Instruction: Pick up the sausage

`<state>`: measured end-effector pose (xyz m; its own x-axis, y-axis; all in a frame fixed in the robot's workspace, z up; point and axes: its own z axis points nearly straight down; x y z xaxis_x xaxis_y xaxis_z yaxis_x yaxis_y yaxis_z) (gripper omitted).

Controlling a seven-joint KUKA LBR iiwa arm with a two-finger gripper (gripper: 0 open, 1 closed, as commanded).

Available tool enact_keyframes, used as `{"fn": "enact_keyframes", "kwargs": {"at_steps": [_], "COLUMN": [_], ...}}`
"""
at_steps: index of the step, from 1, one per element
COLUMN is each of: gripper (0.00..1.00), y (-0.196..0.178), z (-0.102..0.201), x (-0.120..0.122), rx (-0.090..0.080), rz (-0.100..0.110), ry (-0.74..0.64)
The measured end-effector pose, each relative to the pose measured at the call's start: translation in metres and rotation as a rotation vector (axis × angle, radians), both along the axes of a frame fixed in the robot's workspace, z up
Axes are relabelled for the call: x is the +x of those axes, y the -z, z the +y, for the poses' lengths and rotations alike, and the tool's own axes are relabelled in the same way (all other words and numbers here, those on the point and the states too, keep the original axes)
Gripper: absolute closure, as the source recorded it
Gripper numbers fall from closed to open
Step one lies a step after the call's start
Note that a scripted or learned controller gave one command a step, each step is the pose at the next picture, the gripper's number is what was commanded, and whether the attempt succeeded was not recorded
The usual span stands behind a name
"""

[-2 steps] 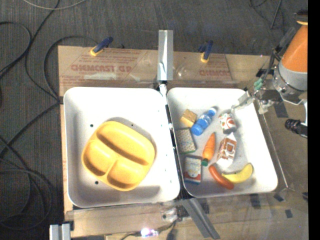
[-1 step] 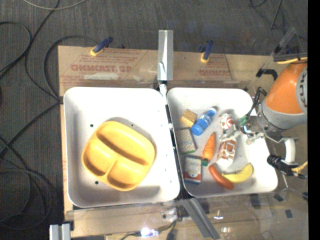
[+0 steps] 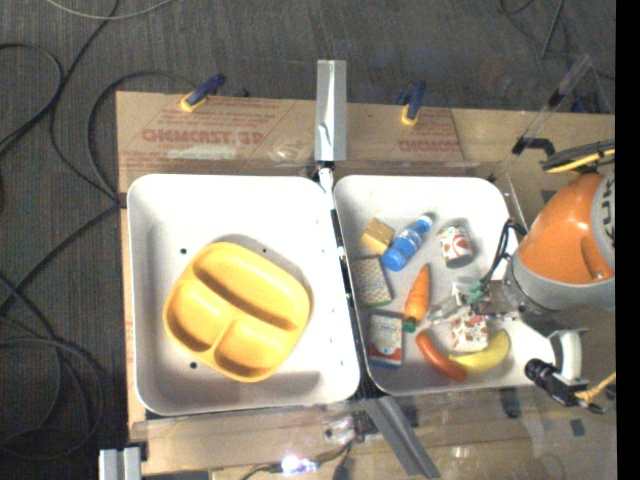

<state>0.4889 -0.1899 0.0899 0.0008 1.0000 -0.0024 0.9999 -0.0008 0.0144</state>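
My pincer [image 3: 462, 313] is hovering low in the right white plastic bin [image 3: 420, 190]; how it stands I cannot tell. Just beside it, the glossy reddish-orange sausage [image 3: 441, 357] is lying near the front wall, its long axis slanting from upper left to lower right, touching the yellow banana [image 3: 487, 353].

Arm [image 3: 570, 243] reaches in, hand [image 3: 468, 308] lowered.

cardboard sheet [image 3: 210, 138] | faint red print, reads about "CHEMCAST 3D" | other labels too small to read
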Motion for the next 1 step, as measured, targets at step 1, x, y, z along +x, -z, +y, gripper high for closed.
{"fn": "enact_keyframes", "kwargs": {"at_steps": [1], "gripper": [0.0], "y": [-0.0404], "z": [0.0413], "x": [-0.0053], "rx": [0.006], "rz": [0.017], "ry": [0.194]}}
